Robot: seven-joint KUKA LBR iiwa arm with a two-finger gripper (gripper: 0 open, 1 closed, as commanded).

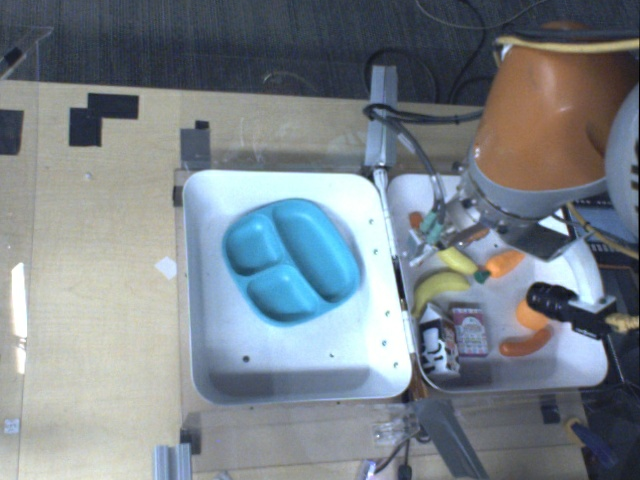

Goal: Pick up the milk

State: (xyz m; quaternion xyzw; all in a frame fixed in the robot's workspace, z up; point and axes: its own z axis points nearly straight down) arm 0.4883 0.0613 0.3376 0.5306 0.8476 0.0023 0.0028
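Milk (436,346) not picked yet; we see it lying in the right bin (585,368), below the claw (447,230), well apart. Claw hangs over bananas (445,278); we can't tell its state. Reach, grasp, lift all left.

Arm (560,108) over right bin (590,368) — milk (434,348) below.

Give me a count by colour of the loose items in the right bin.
Yellow: 2, banana and a yellow piece
Orange: 3, at and
Dark red: 1, carton
Black and white: 1, milk
Total: 7; any items under the arm are hidden.
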